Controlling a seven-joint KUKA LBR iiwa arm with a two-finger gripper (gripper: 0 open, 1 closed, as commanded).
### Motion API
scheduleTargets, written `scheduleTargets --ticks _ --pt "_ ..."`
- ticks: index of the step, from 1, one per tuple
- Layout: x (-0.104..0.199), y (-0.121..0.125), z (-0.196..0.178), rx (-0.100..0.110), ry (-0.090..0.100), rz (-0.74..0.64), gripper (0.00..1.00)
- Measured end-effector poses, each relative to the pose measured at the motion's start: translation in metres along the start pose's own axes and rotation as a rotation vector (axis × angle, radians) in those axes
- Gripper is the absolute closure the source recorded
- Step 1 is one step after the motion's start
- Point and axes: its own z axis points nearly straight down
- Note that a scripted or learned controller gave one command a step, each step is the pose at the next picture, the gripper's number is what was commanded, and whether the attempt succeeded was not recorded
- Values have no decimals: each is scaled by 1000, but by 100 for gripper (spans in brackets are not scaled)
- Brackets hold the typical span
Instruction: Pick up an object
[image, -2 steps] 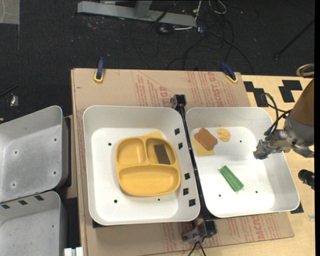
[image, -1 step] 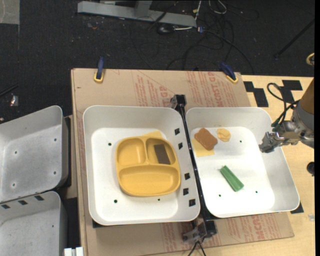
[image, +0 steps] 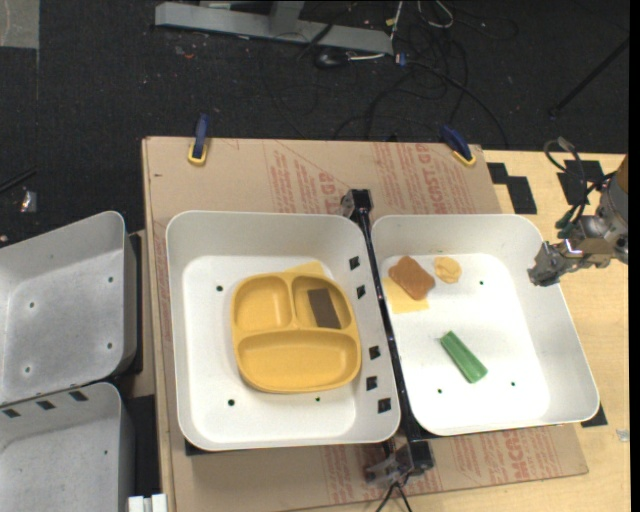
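In the right bin (image: 520, 400) lie a green block (image: 463, 357) near the middle, a brown block (image: 411, 277) on a pale yellow sheet (image: 406, 299) at the back left, and a small yellow piece (image: 447, 269) beside it. The left bin (image: 200, 400) holds a yellow divided tray (image: 290, 360) with a dark grey block (image: 324, 307) in its upper right compartment. My gripper (image: 548, 267) hangs at the right bin's far right rim, well to the right of all the objects, with nothing visible between its fingers.
Two blue-and-yellow clamps (image: 199, 140) (image: 457, 145) grip the cardboard sheet's back edge. A black divider (image: 375, 300) runs between the bins. Grey metal panels (image: 60, 300) stand at the left. Cables lie on the dark floor behind.
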Motion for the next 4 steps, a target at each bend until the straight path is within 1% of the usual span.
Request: scheduleTargets --ticks 1,2,3,4 --pt "52 2 8 6 3 -3 100" --pt "114 15 5 4 4 -5 100" --pt "168 33 18 4 3 -4 100" --pt "222 41 10 3 4 -4 100"
